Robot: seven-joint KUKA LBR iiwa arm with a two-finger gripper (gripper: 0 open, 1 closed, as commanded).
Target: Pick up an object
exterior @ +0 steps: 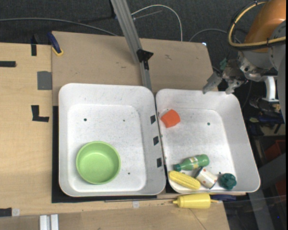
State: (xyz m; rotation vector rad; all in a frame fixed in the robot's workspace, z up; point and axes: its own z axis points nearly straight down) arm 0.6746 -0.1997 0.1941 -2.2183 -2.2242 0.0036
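Camera view puts the gripper (220,83) at the upper right, hovering just outside the far rim of the right bin (230,128), with nothing between its fingers; you cannot tell from this angle whether they stand apart or together.

Your candidates all lie in the right bin. An orange block (170,118) sits alone near the bin's upper left corner, well apart from everything else. Along the near edge is a cluster: a green bottle (192,163) lying on its side, a yellow corn cob (184,180) just beside it, a small white cup (206,178) touching the corn, and a dark green toy (227,180) at the right end. A yellow bottle (194,201) lies on the table outside the bin's near rim. The left bin (105,99) holds a green bowl (98,162).

You should favour the orange block. It looks like a light, rigid toy with flat faces, so it ought to take a squeeze without deforming; close on two opposite flat sides, centred, and it should not roll. The bottle and corn are rounded, probably smooth plastic, and likely to slip or roll unless you grip across the narrow width at mid-length. Crowding there also risks nudging neighbours.
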